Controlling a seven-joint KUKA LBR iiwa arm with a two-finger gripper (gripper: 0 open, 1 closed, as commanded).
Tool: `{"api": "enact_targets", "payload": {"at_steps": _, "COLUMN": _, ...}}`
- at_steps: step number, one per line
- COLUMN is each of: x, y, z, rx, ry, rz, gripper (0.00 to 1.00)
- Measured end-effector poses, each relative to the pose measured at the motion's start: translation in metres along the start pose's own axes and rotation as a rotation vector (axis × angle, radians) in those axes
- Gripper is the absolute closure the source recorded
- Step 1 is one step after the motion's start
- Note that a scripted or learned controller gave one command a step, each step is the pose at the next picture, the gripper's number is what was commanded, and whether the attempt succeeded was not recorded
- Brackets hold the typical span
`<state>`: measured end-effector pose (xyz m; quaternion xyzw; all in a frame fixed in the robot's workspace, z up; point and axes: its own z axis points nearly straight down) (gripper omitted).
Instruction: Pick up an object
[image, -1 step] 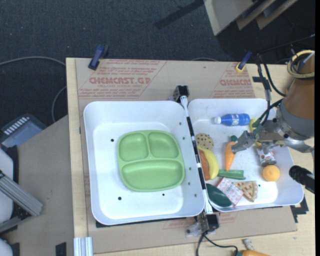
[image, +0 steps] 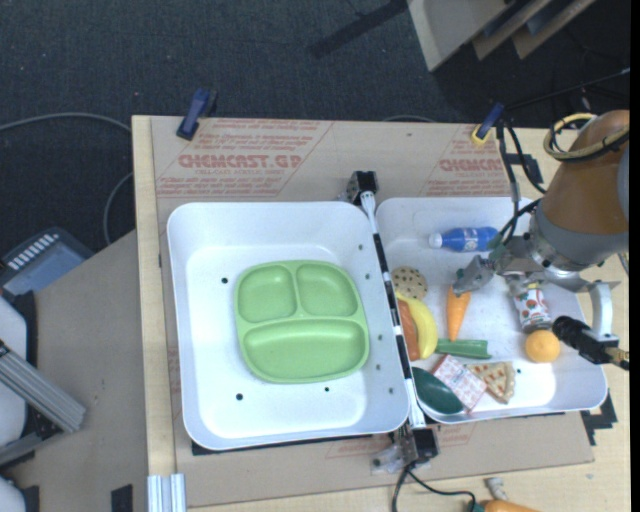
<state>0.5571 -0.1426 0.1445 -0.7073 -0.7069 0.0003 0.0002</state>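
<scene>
Landmark: the carrot (image: 456, 312), lying roughly upright in the right bin (image: 570, 400) on the worktop (image: 300, 150)
End effector: the end effector (image: 478, 272) sits just above the carrot's top end, low over the bin floor; nothing shows between its tips, and whether they are spread or closed I cannot tell
Arm: the grey and orange arm (image: 585, 200) reaches in from right of the carrot
Near the carrot: a blue bottle (image: 462, 239) above it, a cookie (image: 408, 282) to its left, a banana (image: 424, 328) just below-left, a green piece (image: 462, 348) touching or nearly touching its lower tip
Further off: a small can (image: 530, 306) and an orange fruit (image: 542, 346) to the carrot's right, a cracker-like wedge (image: 496, 380) below
Left bin: a green divided plate (image: 300, 322), well left of the carrot
Progress: by my reading, the approach is made and the carrot looks the likely target, but nothing is lifted; the grasp and the raise are both left to do
</scene>
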Motion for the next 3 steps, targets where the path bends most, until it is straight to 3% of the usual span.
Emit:
{"api": "enact_targets", "payload": {"at_steps": 1, "x": 0.017, "y": -0.016, "z": 0.060, "rx": 0.000, "ry": 0.001, "rz": 0.000, "gripper": 0.00}}
{"api": "enact_targets", "payload": {"at_steps": 2, "x": 0.017, "y": -0.016, "z": 0.050, "rx": -0.002, "ry": 0.000, "rz": 0.001, "gripper": 1.00}}
{"api": "enact_targets", "payload": {"at_steps": 3, "x": 0.090, "y": -0.024, "z": -0.040, "rx": -0.002, "ry": 0.001, "rz": -0.002, "gripper": 1.00}}
